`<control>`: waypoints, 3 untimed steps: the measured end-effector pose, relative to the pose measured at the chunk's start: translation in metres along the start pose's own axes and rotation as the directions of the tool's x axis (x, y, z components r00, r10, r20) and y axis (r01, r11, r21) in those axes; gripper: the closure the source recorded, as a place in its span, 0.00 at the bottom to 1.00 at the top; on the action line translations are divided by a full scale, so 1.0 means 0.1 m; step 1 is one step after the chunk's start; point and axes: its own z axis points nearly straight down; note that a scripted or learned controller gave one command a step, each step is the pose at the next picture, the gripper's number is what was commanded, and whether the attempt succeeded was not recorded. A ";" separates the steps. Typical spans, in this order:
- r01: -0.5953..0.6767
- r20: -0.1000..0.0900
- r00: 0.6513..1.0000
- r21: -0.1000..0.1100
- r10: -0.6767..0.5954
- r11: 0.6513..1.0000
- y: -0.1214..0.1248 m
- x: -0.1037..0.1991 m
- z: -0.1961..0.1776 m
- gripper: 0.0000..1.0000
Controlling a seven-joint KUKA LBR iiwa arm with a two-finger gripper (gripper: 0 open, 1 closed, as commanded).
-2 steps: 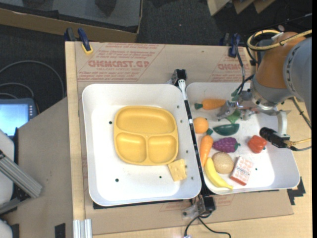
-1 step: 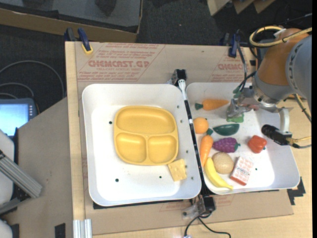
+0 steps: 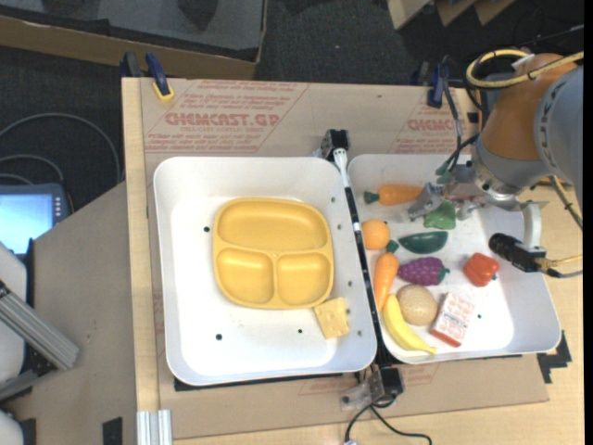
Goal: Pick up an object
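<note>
Where the left bin (image 3: 176,248) sits, it holds a yellow divided plate (image 3: 273,251) with a cheese wedge (image 3: 333,318) just beside its lower right corner. Right bin (image 3: 537,327) contents: orange (image 3: 374,235), carrot (image 3: 384,277), banana (image 3: 402,327), potato (image 3: 417,304), grapes (image 3: 422,270), red pepper (image 3: 480,268). Gripper (image 3: 443,202) hovers over a green item (image 3: 441,217) near the bin's upper edge; finger spread cannot be determined.

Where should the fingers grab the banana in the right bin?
Take the banana across its middle from above, from its bare left side. It lies flat, curving along the bin's lower left; the potato crowds its right edge, so close across the narrow width.
</note>
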 end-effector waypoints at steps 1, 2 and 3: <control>-0.002 -0.015 1.000 0.005 0.002 1.000 0.27 -0.63 0.09 0.00; 0.002 0.000 1.000 0.000 -0.002 1.000 0.42 -0.38 0.10 0.00; 0.000 -0.004 1.000 0.006 0.000 1.000 -0.11 0.04 0.10 0.00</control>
